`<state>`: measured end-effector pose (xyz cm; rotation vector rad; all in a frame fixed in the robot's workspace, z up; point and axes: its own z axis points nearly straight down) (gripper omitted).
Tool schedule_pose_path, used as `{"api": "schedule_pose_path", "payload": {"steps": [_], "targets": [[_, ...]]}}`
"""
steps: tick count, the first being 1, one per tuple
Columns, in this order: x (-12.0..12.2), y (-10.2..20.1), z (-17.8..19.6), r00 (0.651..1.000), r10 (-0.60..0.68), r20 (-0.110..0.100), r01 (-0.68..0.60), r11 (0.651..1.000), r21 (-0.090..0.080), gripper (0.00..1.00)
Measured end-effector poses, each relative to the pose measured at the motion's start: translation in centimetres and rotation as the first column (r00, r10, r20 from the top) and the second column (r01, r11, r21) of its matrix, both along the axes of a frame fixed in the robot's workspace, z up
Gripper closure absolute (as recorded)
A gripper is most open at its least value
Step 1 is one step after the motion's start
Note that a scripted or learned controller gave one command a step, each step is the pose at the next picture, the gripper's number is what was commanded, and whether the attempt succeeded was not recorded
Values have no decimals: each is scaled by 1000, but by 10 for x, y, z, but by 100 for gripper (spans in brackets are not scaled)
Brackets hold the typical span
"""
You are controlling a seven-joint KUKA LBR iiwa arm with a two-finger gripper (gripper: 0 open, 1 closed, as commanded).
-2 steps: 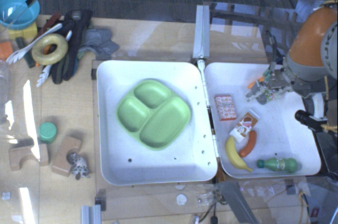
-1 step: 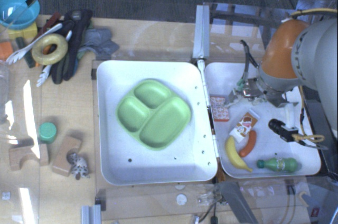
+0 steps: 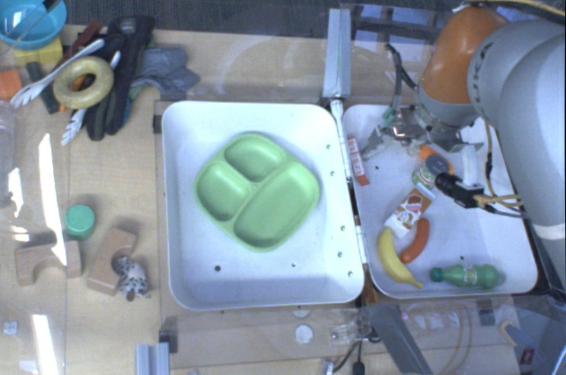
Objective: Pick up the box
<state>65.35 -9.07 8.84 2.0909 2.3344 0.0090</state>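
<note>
The box (image 3: 412, 211) is lying in the right bin (image 3: 513, 280), its long axis slanting from lower left to upper right, its lower end just beside a banana (image 3: 394, 256) and a red sausage (image 3: 415, 241). The arm is reaching in from the right, bending down over the bin's upper part; the hand (image 3: 402, 127) is hanging there, grip state unreadable

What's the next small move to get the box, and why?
Probably shift the gripper down-view toward the box, then descend. The gripper sits near the right bin's far edge, apart from the box, which lies mid-bin beside the sausage and banana, so approach from the box's clearer upper side.
</note>
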Motion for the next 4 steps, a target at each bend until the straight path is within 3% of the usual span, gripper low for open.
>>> {"api": "schedule_pose_path", "payload": {"steps": [1,2,3,4], "targets": [[-35,1,0,995,96,0,-96,995,0,0],[8,4,-1,1000,9,-1,-9,1000,0,0],[-56,-1,0,994,110,0,-110,994,-1,0],[18,0,0,993,116,-2,-116,993,-1,0]]}}
